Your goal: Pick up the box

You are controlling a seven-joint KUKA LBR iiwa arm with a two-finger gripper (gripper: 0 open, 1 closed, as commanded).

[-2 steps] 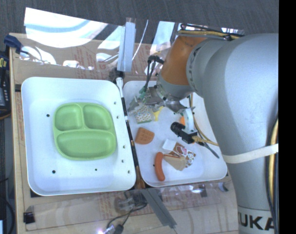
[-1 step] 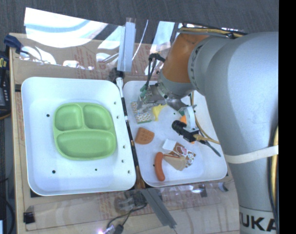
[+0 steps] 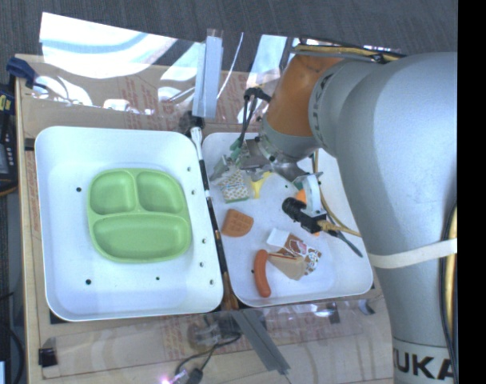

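In the right bin [image 3: 347,274], a small box [image 3: 234,187] with a pale green dotted pattern lies near the far left corner. My gripper [image 3: 241,163] hangs low right behind it, at the box's far edge, under the grey arm and orange band. Whether it touches the box is hidden by the wrist. A second flat carton [image 3: 294,257], brown and white with a printed face, lies nearer the front of the same bin.
The right bin also holds an orange toast-shaped piece [image 3: 237,223], a reddish sausage [image 3: 261,274], a yellow bit [image 3: 256,185] and an orange-and-white item [image 3: 310,190]. A green divided plate [image 3: 139,214] sits in the left bin [image 3: 55,286]. The arm covers the right bin's far right part.
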